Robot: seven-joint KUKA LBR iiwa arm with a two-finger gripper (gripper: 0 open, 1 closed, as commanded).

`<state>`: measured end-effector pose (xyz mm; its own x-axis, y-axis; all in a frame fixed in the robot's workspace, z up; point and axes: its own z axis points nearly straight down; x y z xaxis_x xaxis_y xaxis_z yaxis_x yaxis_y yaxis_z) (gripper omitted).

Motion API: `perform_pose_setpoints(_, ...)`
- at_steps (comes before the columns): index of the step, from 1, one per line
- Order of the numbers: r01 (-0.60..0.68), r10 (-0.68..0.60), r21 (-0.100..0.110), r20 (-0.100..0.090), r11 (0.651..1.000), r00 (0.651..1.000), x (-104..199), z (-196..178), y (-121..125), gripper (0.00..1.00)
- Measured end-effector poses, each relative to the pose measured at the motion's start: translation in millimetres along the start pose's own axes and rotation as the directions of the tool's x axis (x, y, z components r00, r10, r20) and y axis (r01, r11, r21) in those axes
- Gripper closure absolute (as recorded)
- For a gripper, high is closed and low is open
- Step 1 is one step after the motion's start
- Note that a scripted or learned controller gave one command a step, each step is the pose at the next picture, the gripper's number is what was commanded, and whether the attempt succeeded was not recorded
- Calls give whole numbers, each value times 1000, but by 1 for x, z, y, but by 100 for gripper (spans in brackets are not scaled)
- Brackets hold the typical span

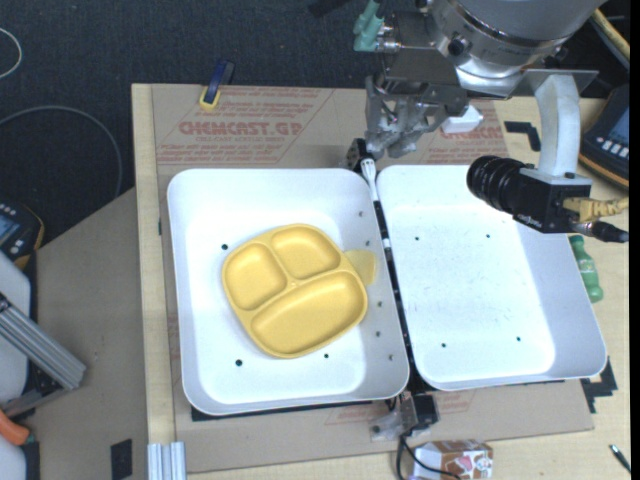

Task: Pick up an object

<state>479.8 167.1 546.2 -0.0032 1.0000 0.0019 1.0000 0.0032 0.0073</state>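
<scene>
Yellow three-compartment plate (295, 290) lies in left bin (190, 258). Claw (395, 133) sits over the far edge between it and right bin (500, 278); spread or pressed together, can't tell.

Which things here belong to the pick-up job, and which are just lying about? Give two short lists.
Belonging to the job:
gripper, above the bins' far edge
yellow divided plate, in the left bin
right bin

Lying about:
blue-and-yellow clamp on the board
green object beside the right bin
brown-and-white packet below the bins
</scene>
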Motion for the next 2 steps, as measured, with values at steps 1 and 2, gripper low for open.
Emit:
perform_pose_setpoints(1,3,-3,16,4,1000,1000,58,59,-2,100)
perform_pose_setpoints(2,-9,8,13,5,1000,1000,11,86,-1,100)
